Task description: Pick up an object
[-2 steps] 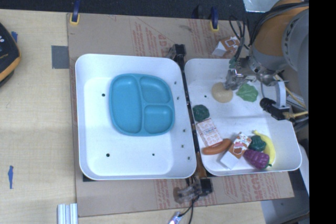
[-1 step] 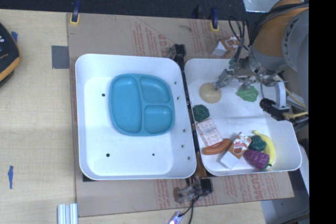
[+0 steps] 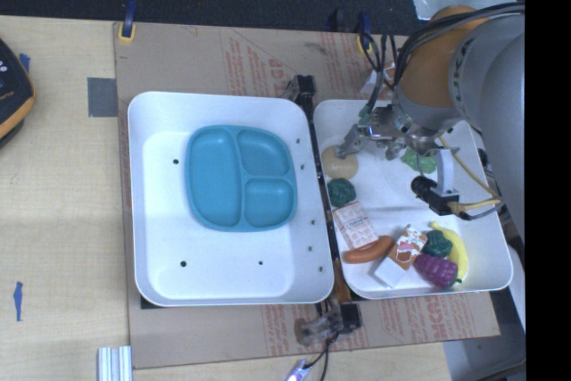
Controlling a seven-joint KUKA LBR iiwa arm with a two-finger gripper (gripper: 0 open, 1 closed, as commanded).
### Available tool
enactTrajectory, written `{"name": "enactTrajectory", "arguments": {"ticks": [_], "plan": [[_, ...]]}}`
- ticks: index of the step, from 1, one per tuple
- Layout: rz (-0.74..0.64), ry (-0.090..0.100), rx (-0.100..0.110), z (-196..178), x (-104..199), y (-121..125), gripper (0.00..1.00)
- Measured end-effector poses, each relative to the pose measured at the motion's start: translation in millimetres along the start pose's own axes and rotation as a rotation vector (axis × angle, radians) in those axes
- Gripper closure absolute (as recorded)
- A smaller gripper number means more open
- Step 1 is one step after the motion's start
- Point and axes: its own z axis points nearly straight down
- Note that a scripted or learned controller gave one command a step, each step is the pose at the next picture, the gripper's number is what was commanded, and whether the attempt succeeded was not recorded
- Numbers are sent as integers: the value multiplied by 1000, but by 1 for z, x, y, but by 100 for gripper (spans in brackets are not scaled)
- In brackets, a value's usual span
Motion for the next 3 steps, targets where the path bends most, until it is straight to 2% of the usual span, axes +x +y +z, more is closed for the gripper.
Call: {"name": "enactTrajectory", "arguments": {"ticks": [1,2,3], "plan": [[0,3,3,1,1,28,0],[1,4,11,-79,-30,26,0],[-3,5,16,-95,110,-98,0]]}}
